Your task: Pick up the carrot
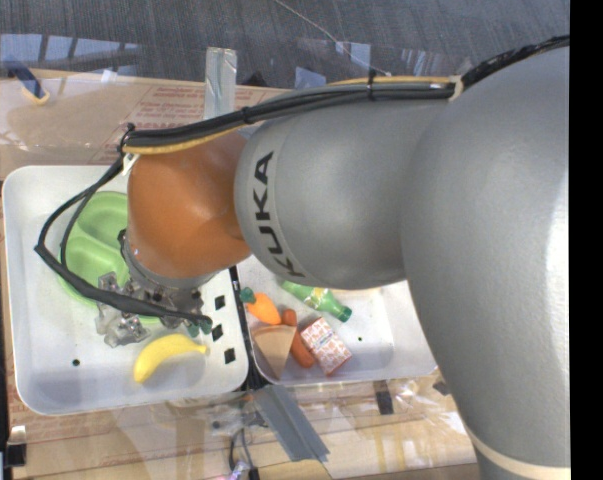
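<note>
Carrot (pixel 264 311) lies in the right bin (pixel 406 353), close against that bin's left wall, its orange body pointing down toward the lower right with a green tuft at its upper end. Nothing touches it from above, so by the look of things it has not been lifted yet. Just beside it sit a tan wedge-shaped piece (pixel 273 348), a small red-and-white packet (pixel 327 346) and a green bottle (pixel 317 299), all crowded into the same corner, which could make a clean grasp awkward.

Across the dividing wall, over the left bin (pixel 26 268), hangs the gripper (pixel 131 318), below the arm's orange band (pixel 181 213). Its metal parts sit just above a yellow banana (pixel 166 356) and partly in front of a green bowl-like object (pixel 91 243). Whether it is clenched or released I cannot tell; the wrist and cables hide too much, and nothing can be seen held in it.

As a judgement, the task stands near its start: the gripper is in the wrong bin, and the carrot rests untouched. What remains is the crossing to the right bin, the descent onto the carrot, the closing and the lift.
</note>
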Available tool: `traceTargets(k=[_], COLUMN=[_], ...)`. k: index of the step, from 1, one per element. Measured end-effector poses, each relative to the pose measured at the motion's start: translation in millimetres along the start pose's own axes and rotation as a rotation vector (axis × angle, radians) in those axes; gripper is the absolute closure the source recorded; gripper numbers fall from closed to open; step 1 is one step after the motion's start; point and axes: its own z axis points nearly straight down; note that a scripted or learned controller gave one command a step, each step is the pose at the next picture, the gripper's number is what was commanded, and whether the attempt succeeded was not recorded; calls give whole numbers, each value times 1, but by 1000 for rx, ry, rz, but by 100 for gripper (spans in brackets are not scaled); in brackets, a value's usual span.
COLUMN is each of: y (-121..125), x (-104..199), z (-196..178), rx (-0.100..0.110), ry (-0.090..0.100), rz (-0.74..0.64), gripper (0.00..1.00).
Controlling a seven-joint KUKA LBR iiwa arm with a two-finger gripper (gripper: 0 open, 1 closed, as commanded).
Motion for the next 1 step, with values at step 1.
traceTargets(k=[1], y=[1], x=[-75], z=[-3], rx=[0], ry=[-2], rz=[35], gripper=[100])
